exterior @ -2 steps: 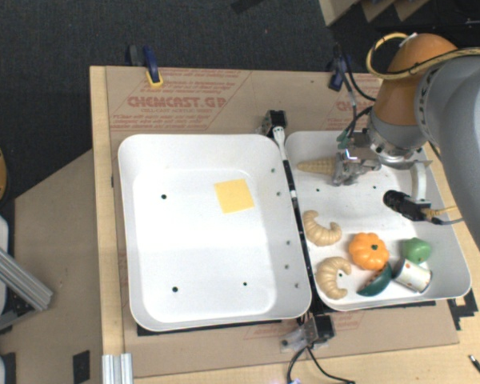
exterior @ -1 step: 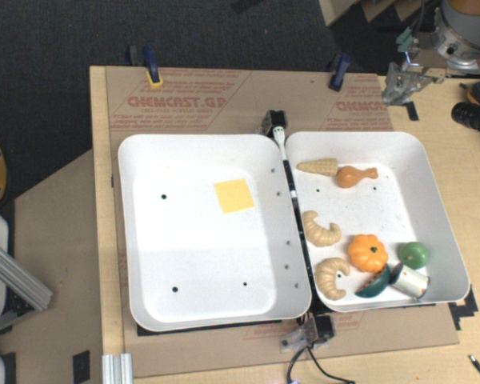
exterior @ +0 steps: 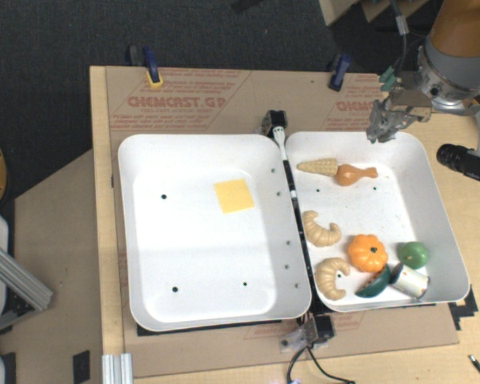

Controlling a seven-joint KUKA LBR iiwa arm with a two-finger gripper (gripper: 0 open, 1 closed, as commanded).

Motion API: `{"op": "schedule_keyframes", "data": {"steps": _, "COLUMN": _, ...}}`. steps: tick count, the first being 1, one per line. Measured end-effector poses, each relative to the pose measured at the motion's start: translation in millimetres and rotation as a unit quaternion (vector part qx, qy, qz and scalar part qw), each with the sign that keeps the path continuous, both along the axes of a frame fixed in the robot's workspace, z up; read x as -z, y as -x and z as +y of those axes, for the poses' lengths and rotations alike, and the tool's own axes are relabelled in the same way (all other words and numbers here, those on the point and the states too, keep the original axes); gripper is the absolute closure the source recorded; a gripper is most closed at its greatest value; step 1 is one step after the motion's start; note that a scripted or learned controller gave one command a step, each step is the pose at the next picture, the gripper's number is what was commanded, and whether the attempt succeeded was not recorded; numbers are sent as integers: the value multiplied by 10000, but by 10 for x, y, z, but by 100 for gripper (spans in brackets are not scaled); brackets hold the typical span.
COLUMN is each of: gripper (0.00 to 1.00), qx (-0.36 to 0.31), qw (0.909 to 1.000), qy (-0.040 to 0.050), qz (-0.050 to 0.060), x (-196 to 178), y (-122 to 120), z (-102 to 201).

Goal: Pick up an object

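Note:
My gripper (exterior: 382,131) hangs over the far rim of the right bin (exterior: 432,190), with nothing visibly between its fingers. Below it in that bin lie a cream corn cone (exterior: 318,166) and an orange drumstick-shaped piece (exterior: 354,174). Nearer the front sit two tan croissants (exterior: 322,229) (exterior: 331,277), an orange pumpkin (exterior: 368,252), a green ball (exterior: 414,254), a dark teal piece (exterior: 376,285) and a white cylinder (exterior: 411,282). A yellow square slice (exterior: 234,195) lies alone in the left bin (exterior: 144,238).
The two bins meet at a black hinge strip (exterior: 290,198). They rest on a brown cardboard sheet (exterior: 224,98) held by blue clamps (exterior: 150,61) at the back. A metal rail (exterior: 12,274) sits at the left edge.

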State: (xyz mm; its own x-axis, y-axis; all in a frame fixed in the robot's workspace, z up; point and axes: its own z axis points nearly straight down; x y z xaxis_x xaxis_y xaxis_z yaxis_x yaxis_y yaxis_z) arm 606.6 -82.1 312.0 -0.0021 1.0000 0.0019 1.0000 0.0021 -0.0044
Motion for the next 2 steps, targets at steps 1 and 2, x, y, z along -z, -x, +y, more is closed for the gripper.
{"op": "schedule_keyframes", "data": {"steps": 1, "gripper": 100, "qx": -28, "qw": 9999, "qy": 6, "qz": -104, "x": -1228, "y": -60, "z": 577}}
{"op": "schedule_keyframes", "data": {"steps": 2, "gripper": 100, "qx": -19, "qw": 10000, "qy": -1, "qz": 39, "x": -207, "y": 299, "z": 1104}}
